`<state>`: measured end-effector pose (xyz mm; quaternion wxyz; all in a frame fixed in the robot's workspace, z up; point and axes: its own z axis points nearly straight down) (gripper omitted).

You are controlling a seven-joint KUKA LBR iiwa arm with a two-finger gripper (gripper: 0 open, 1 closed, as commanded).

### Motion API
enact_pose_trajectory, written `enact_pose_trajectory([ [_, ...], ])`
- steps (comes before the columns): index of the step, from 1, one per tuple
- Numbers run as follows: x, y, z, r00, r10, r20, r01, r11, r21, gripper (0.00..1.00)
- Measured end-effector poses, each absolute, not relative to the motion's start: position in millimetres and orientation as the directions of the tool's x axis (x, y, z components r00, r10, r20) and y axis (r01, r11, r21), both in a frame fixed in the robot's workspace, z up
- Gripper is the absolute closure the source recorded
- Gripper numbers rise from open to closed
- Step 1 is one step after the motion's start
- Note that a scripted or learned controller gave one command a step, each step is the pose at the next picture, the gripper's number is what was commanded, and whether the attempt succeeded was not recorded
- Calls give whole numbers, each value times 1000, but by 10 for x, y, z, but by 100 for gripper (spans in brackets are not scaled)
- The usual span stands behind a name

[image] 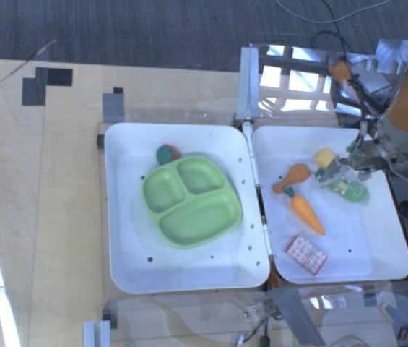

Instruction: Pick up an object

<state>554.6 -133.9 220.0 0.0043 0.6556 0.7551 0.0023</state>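
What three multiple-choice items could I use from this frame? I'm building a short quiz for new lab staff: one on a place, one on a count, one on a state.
1. Where does the green divided plate lie?
A. left bin
B. right bin
C. on the bench outside the bins

2. How many compartments does the plate have?
A. two
B. three
C. five

3. How does the carrot rest?
A. upright on its tip
B. on the plate
C. flat on the floor of the right bin

Answers: 1 A, the plate sits in the left bin. 2 B, two small wells above one large. 3 C, it lies lengthwise on the white floor.
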Motion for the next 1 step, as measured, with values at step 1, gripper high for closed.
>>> enact_pose_trajectory([
  [1,5780,-1110,894,-199,980,-4,980,199,14,0],
])
